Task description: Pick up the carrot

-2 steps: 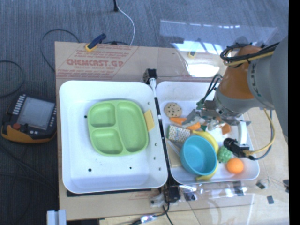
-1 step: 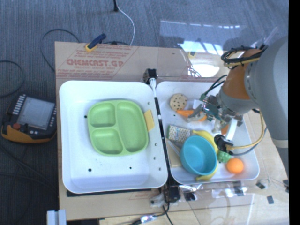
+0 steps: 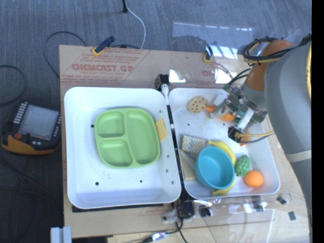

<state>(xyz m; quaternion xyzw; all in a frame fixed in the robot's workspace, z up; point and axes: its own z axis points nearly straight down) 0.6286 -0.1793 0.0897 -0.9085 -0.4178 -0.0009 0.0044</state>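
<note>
Right bin [image 3: 273, 186], claw [image 3: 229, 110] touching carrot [image 3: 228, 117]

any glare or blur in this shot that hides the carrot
Camera view: bright window glare on the clear sheet behind the right bin; the end effector is slightly soft and covers most of the carrot, only orange bits showing; the green plate is sharp.

The two white bins [image 3: 76, 151] look like smooth, slightly glossy plastic, as do the green divided plate [image 3: 125, 136] and blue bowl [image 3: 214, 167]; the worktop [image 3: 116, 67] beneath is matt brown cardboard-like board
</note>
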